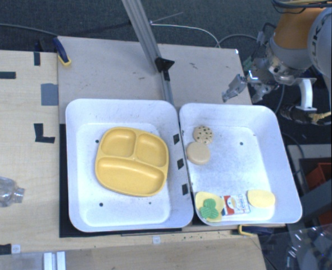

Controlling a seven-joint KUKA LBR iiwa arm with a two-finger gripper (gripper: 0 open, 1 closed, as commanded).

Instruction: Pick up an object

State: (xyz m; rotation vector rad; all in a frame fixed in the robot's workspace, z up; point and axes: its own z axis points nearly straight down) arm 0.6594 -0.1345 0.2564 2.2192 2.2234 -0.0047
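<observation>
Cookies (pixel 200 144) in right bin (pixel 267 151)

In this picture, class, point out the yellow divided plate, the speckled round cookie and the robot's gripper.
yellow divided plate (pixel 132 161), camera view, centre ridge.
speckled round cookie (pixel 202 134), camera view, top face.
gripper (pixel 245 90), camera view, between the fingertips.
</observation>
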